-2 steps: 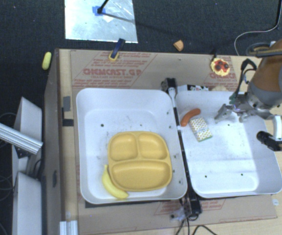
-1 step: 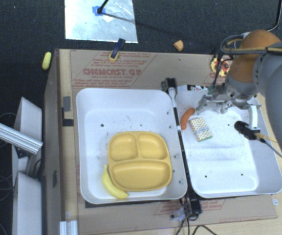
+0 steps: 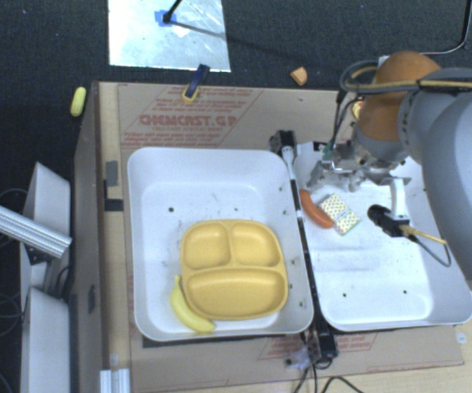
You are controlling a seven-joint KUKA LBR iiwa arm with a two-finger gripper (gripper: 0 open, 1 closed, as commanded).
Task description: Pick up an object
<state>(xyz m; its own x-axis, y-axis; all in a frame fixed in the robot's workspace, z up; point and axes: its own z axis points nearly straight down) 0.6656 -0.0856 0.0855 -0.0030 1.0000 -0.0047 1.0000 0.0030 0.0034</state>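
A dark carpeted floor (image 3: 39,31) surrounds the bench (image 3: 186,115), which is topped with printed cardboard and carries two shallow white bins side by side, their inner walls touching.

The jaws hang low over the far left corner of the right bin (image 3: 375,297), close to the wall it shares with its neighbour. The metal of the wrist blurs together there, so I cannot tell whether the jaws are spread or closed, and nothing can be seen between them. Just on the near side of the jaws lie two things. One is an orange stick (image 3: 315,208), perhaps a toy carrot, slanting along the shared wall. The other is a small checked packet (image 3: 342,214), which touches or nearly touches the stick's right side. Both rest on the bin floor.

The near half of the right bin is bare white floor. The far wall and the shared wall hem in the corner where the jaws are.

The arm (image 3: 444,162) comes in from the right, its grey body over the bin's right side and its orange band (image 3: 395,88) above the wrist, which bends down towards the corner.

In the left bin (image 3: 162,188), a yellow divided plate (image 3: 234,270) sits toward the near side, with a banana (image 3: 186,309) tucked against its near left edge.
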